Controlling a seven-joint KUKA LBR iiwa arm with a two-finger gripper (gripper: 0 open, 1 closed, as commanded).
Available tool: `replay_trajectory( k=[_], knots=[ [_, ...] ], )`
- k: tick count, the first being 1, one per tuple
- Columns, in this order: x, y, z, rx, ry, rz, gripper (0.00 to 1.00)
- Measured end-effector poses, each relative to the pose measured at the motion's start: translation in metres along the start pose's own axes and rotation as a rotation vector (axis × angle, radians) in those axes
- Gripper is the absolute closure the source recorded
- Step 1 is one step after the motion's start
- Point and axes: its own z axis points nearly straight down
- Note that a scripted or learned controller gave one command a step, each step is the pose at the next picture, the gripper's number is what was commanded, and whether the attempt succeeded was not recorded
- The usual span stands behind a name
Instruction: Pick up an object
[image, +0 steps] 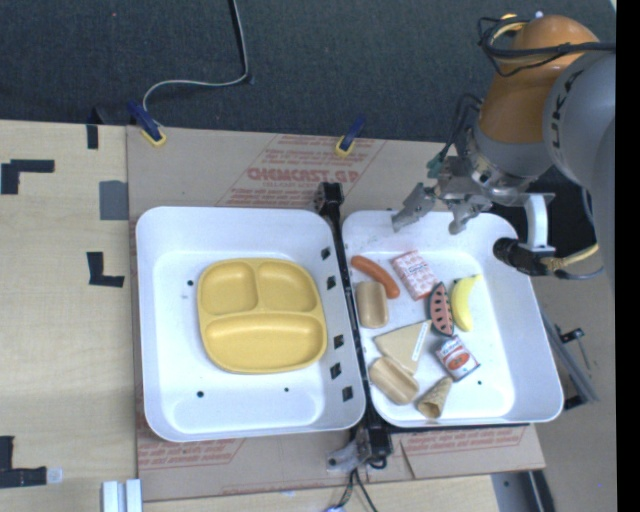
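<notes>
Right bin, lower frame: ice-cream cone, can, bread roll. Mid frame: banana, watermelon slice, sausage. Upper right: gripper fingers spread apart, grasping nothing, above the bin's far edge.

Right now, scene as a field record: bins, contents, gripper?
left bin: yellow divided plate
right bin: toy foods, namely sausage, banana, watermelon slice, cheese wedge, ice cream cone, small can, pink packet
gripper: fingers open, above the right bin's far edge, holding nothing
task state: no object picked yet
</notes>
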Motion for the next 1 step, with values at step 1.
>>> replay_trajectory(
  k=[1],
  knots=[
    [-0.0162,-0.0063,0.1197,0.005,0.000,0.002,0.00]
  ],
)
